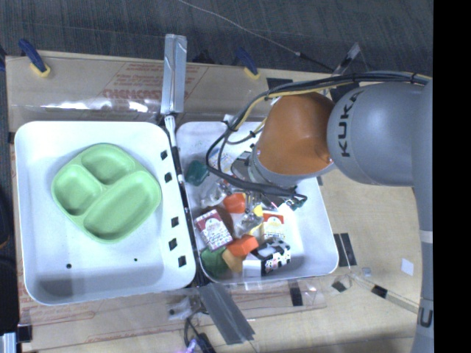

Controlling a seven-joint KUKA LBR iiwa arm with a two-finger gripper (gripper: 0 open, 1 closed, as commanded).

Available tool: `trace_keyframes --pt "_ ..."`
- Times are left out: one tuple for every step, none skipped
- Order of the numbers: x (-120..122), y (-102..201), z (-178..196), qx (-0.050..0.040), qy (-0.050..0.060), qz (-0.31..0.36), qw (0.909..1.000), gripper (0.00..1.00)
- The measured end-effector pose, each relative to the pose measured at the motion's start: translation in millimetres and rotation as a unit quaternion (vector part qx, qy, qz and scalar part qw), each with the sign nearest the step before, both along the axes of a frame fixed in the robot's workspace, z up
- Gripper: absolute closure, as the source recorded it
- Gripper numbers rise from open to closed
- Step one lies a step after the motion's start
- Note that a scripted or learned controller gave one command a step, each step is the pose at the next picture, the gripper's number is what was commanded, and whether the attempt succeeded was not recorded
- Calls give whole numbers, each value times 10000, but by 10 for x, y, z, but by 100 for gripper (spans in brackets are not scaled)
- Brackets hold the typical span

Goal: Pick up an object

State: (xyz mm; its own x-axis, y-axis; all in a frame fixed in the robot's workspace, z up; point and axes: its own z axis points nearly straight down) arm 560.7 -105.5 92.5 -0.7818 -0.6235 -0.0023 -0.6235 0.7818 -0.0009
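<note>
Left bin (33, 219) holds a green divided plate (107, 190) — right bin (318, 226) holds mixed small objects. Arm (346, 138) reaches down into right bin; can't tell gripper state.

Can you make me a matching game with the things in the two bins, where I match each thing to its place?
Things:
1. green plate
2. red and white card
3. black and white box
4. teal thing

Places:
A. near the front edge of the right bin
B. near the divider, toward the back of the right bin
C. alone in the left bin
D. beside the divider, in the middle of the right bin

Right pairs: 1-C, 2-D, 3-A, 4-B
</note>
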Motion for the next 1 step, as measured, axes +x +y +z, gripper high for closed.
trace_keyframes --pt "16 24 105 5 -13 21 10000 100"
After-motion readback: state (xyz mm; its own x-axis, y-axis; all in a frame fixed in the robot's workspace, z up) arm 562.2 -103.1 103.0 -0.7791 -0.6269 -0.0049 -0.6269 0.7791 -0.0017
